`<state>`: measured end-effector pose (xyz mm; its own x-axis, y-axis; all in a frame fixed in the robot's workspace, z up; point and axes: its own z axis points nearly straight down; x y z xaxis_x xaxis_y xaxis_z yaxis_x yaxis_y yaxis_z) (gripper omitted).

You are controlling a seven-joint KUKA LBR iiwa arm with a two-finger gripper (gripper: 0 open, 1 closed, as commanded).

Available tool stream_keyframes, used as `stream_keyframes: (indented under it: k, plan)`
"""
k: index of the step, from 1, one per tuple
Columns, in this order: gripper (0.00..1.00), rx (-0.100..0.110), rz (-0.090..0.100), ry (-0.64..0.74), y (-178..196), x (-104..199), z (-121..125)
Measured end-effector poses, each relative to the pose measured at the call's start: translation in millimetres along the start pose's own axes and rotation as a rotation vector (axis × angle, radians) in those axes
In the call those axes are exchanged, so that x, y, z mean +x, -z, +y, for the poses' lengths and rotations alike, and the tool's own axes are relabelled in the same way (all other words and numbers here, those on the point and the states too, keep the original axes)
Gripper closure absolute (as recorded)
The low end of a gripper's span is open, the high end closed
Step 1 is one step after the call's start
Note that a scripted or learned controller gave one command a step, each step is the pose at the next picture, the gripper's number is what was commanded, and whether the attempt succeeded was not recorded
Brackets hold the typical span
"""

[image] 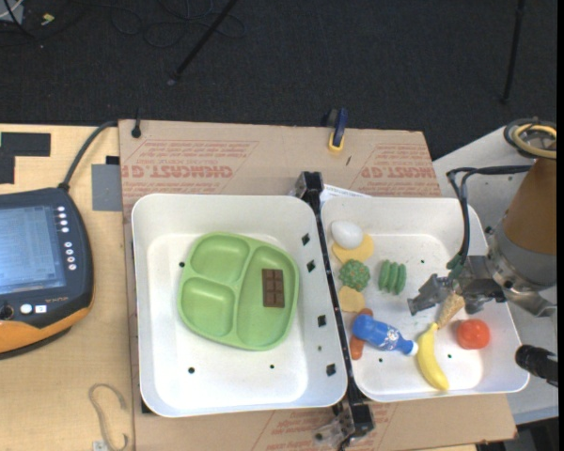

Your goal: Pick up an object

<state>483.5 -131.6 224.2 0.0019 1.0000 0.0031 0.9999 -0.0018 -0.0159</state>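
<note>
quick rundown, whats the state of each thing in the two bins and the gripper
green divided plate: flat in the left bin, upright
chocolate bar: lying flat in the plate's right compartment
white egg: resting in the right bin, near its back left corner
broccoli: resting just in front of the egg
green pods: lying beside the broccoli
blue bottle: on its side
banana: lying flat
red tomato: resting, untouched
gripper: low over the right bin
</note>
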Motion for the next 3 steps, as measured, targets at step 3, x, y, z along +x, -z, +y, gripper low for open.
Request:
stream_keyframes:
  k: [3]
  plan:
    - [0.0, -0.027, 0.0, 0.001, -107, 12, 6]
